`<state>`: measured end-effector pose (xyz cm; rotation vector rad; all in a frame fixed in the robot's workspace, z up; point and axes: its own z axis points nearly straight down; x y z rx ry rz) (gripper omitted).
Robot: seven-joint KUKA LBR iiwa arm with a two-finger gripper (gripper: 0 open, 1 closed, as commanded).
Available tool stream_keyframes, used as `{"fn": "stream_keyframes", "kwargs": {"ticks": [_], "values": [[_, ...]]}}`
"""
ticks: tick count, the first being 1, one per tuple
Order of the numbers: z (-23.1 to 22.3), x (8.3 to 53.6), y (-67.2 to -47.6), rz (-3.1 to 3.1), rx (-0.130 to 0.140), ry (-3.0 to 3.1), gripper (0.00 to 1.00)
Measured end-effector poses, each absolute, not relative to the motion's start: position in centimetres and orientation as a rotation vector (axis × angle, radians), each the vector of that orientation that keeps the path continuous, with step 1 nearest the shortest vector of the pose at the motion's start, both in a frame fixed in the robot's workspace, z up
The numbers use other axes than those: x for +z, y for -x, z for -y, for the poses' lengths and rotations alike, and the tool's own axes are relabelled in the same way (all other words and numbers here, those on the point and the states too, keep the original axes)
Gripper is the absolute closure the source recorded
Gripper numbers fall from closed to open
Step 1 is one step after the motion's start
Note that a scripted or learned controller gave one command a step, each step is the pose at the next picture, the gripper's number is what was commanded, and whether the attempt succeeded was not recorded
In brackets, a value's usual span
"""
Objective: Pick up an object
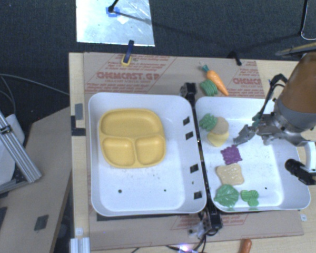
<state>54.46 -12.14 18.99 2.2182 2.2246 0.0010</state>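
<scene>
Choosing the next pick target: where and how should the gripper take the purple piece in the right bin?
The purple piece lies flat and apart from its neighbours. Probably best to come straight down and pinch across its narrower width, since bare bin floor shows on both sides. The gripper hangs just above it.

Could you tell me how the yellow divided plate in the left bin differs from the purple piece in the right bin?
The yellow divided plate is far larger than the purple piece. The plate is pale yellow with three moulded compartments; the purple piece is flat and ragged-edged. The plate lies alone in the left bin, while the purple piece lies among other toy foods in the right bin, near the gripper. Both rest flat on a white bin floor.
</scene>
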Motion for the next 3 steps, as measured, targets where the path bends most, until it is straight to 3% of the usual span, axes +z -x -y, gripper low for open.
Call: {"fn": "stream_keyframes", "kwargs": {"ticks": [1, 2, 3], "values": [[12.1, 7.9, -55.7, -2.224, -0.002, -2.223, 0.00], [12.1, 9.8, -56.1, -2.219, 0.010, -2.214, 1.00], [12.1, 9.7, -56.1, -2.219, 0.010, -2.215, 0.00]]}}
